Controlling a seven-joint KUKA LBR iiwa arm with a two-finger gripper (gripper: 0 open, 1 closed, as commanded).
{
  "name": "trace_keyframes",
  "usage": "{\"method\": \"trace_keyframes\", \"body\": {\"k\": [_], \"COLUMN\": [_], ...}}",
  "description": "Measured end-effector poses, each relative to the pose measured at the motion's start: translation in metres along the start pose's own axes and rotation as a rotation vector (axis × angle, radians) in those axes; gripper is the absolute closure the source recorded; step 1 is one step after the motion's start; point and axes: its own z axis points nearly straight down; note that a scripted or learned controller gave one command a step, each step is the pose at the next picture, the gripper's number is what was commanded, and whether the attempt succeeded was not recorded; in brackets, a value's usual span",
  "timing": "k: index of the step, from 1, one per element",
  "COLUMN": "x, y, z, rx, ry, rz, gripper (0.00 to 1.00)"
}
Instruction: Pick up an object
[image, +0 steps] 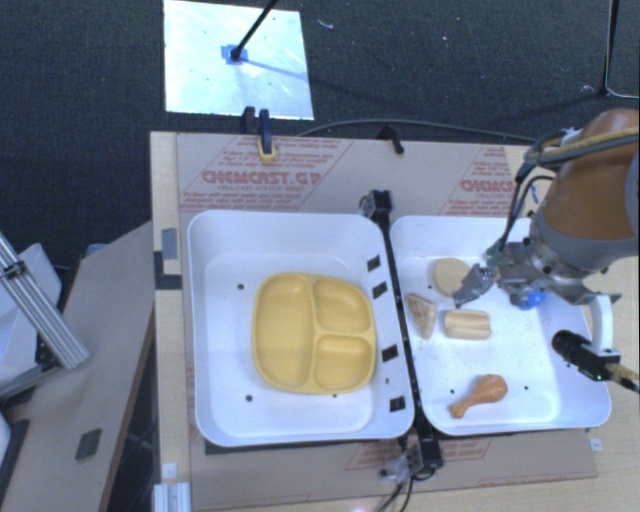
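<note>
Two white bins sit on the table; the hand hovers above a bread roll, though I cannot tell its state. That roll looks light, stiff and smooth; grip across its short sides.

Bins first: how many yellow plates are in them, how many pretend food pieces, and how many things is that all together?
Yellow divided plate: 1
Pretend food pieces: 4, namely round piece, wedge, bread-like block, drumstick
Total: 5
</note>
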Motion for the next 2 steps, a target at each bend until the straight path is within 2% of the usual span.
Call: {"method": "trace_keyframes", "body": {"k": [1, 2], "x": [0.0, -0.004], "y": [0.002, -0.003], "z": [-0.004, 0.056], "rx": [-0.01, -0.004], "ry": [-0.001, -0.001], "rz": [-0.002, 0.001], "gripper": [0.0, 0.0]}}
